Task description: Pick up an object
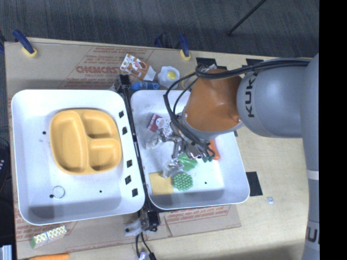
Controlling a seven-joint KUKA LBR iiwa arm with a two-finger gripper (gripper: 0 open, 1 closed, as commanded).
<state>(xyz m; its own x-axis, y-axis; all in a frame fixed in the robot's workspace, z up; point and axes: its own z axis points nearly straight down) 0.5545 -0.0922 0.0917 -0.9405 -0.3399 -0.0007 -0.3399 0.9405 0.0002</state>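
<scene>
My gripper [181, 155] hangs low over the middle of the right bin [234, 184], under the orange wrist band. Its fingers are among a cluster of small items: a green piece [188, 162] right at the tips, a green round textured object [183, 182] just below, and an orange item [213, 150] to the right. A red and white packet [156, 123] and a crinkled silver wrapper [157, 140] lie to the upper left of the gripper. A yellow flat card [160, 183] lies at the bin's front. Whether anything sits between the fingers is hidden.
The left bin [27, 145] holds a yellow divided tray [85, 140] and a small clear ring [58, 192]. Behind the bins lie a snack packet [133, 65], a blue item [143, 84] and a yellow-white object [169, 75]. A black divider [130, 140] runs between the bins.
</scene>
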